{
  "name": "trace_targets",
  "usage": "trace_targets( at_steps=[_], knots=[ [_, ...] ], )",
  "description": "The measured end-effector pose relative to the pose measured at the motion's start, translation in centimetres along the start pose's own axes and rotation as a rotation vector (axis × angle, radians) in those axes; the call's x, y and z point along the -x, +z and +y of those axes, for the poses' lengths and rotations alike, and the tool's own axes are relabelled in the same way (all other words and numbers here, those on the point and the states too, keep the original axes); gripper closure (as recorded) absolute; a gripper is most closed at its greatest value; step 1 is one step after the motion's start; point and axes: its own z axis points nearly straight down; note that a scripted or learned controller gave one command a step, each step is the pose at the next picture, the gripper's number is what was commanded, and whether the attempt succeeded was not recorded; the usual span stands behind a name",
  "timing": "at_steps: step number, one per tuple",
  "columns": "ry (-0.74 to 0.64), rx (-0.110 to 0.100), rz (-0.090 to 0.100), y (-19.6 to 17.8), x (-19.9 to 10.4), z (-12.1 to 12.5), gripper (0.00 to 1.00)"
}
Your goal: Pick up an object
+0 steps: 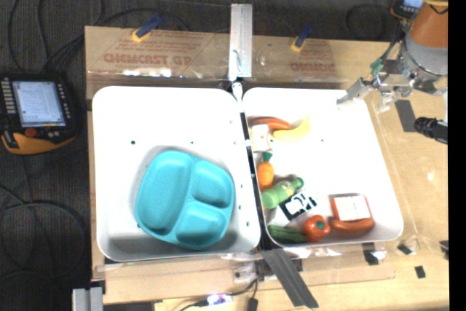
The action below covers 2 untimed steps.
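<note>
Dark carpet, wood bench w/ two white bins; gripper (pixel 362 89) over right bin (pixel 364 156) top-right corner, jaw state unclear, nothing held; pre-grasp stage, next: reach toward orange box (pixel 351 210).

Even overhead light, white bins (pixel 167 102) glaring (slightly soft focus)

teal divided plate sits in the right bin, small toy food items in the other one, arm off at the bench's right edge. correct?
Not quite. The camera view shows the teal divided plate in the left bin, not the right one. The small toy food items lie in the right bin, and the arm is off at the bench's right edge.
</note>
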Motion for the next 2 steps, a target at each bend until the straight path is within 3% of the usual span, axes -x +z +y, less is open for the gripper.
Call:
trace_targets(
  at_steps=[1,2],
  knots=[
    [-0.021,0.011,-0.003,14.11,-9.69,0.37,0.0],
    [-0.021,0.006,-0.003,13.32,-9.66,0.24,1.0]
  ],
)
